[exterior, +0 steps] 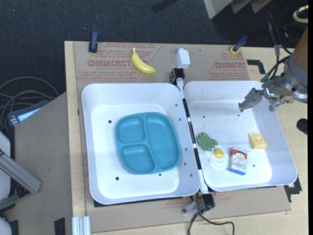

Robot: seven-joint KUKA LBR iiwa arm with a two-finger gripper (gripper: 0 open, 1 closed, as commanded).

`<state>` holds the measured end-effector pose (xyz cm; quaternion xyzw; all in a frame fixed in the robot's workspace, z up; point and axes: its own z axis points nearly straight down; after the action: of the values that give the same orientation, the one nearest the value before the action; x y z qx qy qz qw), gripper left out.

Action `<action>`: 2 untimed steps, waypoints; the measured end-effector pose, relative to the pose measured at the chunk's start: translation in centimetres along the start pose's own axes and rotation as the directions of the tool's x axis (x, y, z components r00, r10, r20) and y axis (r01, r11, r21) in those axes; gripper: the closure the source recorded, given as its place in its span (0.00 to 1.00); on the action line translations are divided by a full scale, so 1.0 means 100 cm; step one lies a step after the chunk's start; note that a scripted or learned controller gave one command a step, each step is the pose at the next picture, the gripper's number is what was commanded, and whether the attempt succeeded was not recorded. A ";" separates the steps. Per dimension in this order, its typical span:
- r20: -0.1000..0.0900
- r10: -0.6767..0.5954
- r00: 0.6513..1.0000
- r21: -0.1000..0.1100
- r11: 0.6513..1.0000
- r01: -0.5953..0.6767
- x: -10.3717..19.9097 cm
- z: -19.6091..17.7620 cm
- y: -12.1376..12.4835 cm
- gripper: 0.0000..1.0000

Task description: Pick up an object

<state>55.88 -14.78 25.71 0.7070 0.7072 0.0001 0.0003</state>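
End effector (pixel 246 103): you see it over the far part of the right bin (pixel 283 151), reaching in from the right. Whether it is released or clenched you cannot tell, and nothing shows in its grip.
Objects to pick: all lie nearer than the end effector and apart from it. The yellow block (pixel 257 141) is closest, near the bin's right wall.
Right bin contents: besides the yellow block, you have a red, white and blue carton (pixel 238 161), a fried-egg toy (pixel 218 157) just left of it, and a green leafy piece (pixel 206 141) by the bin's left wall.
Left bin (pixel 98 131) contents: a teal divided plate (pixel 146 142) with three compartments.
Worktop (pixel 78 72): a banana (pixel 142 62) lies beyond the left bin, outside both bins.
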 end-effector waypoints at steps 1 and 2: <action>0.000 0.002 1.000 0.003 1.000 -0.002 -0.052 0.101 -0.035 0.00; -0.001 0.001 1.000 0.001 1.000 -0.001 -0.019 0.173 -0.062 0.00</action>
<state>49.67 -16.65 8.44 0.7075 0.7067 0.0000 -0.0004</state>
